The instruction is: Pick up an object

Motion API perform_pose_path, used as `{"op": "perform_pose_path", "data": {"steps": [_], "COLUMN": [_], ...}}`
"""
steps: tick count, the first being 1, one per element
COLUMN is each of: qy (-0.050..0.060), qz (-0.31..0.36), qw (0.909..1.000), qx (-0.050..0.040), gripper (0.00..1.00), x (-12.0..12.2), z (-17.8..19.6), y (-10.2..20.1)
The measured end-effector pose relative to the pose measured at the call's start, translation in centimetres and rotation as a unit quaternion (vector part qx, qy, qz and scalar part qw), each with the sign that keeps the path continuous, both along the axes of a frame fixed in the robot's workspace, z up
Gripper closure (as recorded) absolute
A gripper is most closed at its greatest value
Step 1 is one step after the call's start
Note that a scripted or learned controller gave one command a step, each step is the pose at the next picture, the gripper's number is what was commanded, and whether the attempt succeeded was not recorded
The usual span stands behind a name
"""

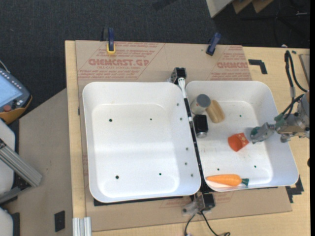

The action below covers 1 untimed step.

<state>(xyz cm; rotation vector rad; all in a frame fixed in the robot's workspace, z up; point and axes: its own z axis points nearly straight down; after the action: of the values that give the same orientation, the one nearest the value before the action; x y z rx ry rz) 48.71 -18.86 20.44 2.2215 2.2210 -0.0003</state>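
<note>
I work in a robotics lab: paper-covered tabletop (147, 58) held by blue clamps (213, 43) (two, far edge), white bins (133, 139), loose cables (293, 77).

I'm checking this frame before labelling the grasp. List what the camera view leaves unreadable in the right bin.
- Gripper: too small and blurred to tell its finger state, or whether it touches the orange-red block.
- Arm: cut off by the view's right edge.
- Black object: too dark and small to identify.
- Grey cylinder and tan piece: whether they touch is unclear at this slant.
</note>
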Motion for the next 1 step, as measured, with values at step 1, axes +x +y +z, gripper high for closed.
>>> {"op": "perform_pose_path", "data": {"steps": [1], "qy": [-0.007], "qz": [0.0], "qw": [1.0], "qx": [-0.0036], "gripper": [0.0], "x": [-0.7], "z": [13.67], "y": [-2.23]}}
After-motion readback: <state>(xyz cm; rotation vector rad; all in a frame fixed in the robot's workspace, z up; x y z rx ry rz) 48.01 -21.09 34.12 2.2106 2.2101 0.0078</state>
